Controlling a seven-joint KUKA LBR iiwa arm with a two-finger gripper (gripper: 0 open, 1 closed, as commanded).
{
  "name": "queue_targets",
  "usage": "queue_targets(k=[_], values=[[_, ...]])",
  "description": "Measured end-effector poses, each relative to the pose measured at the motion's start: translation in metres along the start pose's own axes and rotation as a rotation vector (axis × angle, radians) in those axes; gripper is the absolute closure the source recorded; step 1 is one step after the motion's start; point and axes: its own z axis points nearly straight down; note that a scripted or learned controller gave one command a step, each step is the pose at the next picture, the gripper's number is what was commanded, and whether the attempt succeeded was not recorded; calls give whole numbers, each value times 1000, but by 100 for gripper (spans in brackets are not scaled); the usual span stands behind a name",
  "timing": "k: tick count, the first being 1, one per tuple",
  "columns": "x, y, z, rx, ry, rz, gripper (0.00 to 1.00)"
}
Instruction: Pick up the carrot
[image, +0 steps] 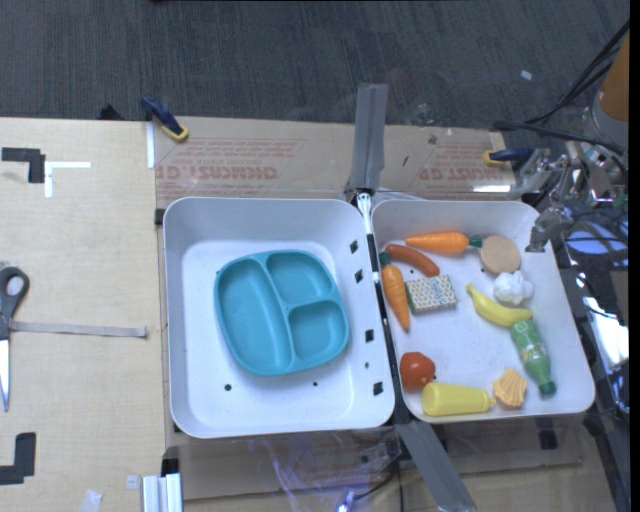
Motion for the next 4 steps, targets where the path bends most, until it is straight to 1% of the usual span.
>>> queue_targets(k=[1,2,3,4], values=[[3,108,11,-1,0,7,0],[-2,60,106,0,2,264,0],[-6,54,148,0,-7,504,0],[-3,74,149,0,-6,879,0]])
